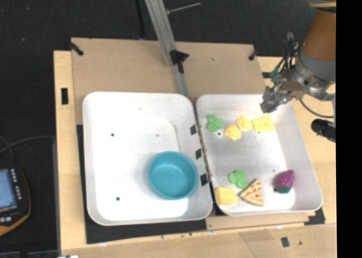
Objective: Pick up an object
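My gripper (pixel 269 104) hangs over the far right part of the right bin (pixel 300 155), just above a yellow block (pixel 263 125). Left of that block lie two small yellow pieces (pixel 238 127) and a green piece (pixel 214 123). Near the bin's front edge sit another green piece (pixel 237 179), a yellow cheese wedge (pixel 226 196), a pizza slice (pixel 253 193) and a purple fruit (pixel 284 180). I see nothing between the fingers.
The left bin (pixel 113 127) holds a blue bowl (pixel 172 174) at its front right. A grey metal pole (pixel 161 25) slants up from between the bins at the back. A handheld pendant (pixel 10 192) lies off the bench at the left.
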Tool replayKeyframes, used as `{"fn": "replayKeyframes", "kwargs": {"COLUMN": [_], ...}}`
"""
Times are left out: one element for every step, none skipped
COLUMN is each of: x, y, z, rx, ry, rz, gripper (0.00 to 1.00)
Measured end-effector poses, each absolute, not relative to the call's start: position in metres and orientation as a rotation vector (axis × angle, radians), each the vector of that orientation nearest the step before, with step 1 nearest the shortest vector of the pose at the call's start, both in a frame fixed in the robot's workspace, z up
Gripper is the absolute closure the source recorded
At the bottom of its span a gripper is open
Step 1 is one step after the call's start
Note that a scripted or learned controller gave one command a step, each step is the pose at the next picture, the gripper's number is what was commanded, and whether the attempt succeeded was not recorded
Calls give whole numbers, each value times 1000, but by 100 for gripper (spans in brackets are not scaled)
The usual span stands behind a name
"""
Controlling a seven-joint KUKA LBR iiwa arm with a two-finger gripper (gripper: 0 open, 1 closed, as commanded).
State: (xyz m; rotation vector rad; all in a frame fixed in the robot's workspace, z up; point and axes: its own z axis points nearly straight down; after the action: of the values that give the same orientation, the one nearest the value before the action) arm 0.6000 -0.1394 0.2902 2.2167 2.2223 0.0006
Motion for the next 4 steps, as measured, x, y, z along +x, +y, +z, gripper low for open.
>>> {"fn": "replayKeyframes", "kwargs": {"x": [593,583,557,534], "y": [-90,-46,-3,44], "z": [284,277,258,242], "rx": [2214,2215,2216,2217], "ry": [2227,2228,2226,2225], "rz": [1,1,0,1], "gripper": [100,100,100,100]}}
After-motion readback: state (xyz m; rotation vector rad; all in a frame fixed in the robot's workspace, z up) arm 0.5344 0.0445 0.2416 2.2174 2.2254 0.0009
